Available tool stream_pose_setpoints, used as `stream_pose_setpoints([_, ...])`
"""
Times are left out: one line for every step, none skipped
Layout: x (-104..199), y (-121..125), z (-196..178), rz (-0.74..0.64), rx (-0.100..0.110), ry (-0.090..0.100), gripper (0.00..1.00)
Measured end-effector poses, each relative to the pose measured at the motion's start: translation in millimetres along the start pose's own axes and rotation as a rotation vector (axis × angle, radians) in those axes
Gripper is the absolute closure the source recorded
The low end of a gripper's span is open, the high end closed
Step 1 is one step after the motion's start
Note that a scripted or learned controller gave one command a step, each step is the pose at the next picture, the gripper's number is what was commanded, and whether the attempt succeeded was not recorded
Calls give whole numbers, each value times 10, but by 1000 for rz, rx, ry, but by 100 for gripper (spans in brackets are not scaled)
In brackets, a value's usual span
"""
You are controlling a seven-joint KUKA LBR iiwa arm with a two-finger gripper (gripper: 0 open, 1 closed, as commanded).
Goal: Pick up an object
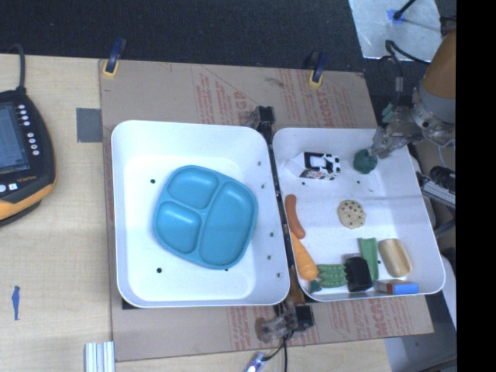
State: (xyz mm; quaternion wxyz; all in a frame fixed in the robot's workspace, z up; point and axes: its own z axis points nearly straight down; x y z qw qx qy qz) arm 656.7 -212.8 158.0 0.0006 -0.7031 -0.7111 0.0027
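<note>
Our gripper (381, 147) at far corner of right bin (403, 200), tips just beside dark green ball (364, 160); we cannot tell claw state. Ball rests on bin floor, not held. Toward us from ball: cookie (352, 214); left of ball: black-and-white toy (320, 163). We judge risks: round ball rolling off on contact; bin wall blocking tips.

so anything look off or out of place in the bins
Nothing spilled or damaged. The toys crowd the right bin's near edge, the blue plate lies flat but skewed in the left bin, and the gripper hangs beside a dark green ball.
</note>
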Motion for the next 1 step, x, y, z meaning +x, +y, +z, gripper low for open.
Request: stream_pose_setpoints([0,-1,2,0,0,0,0])
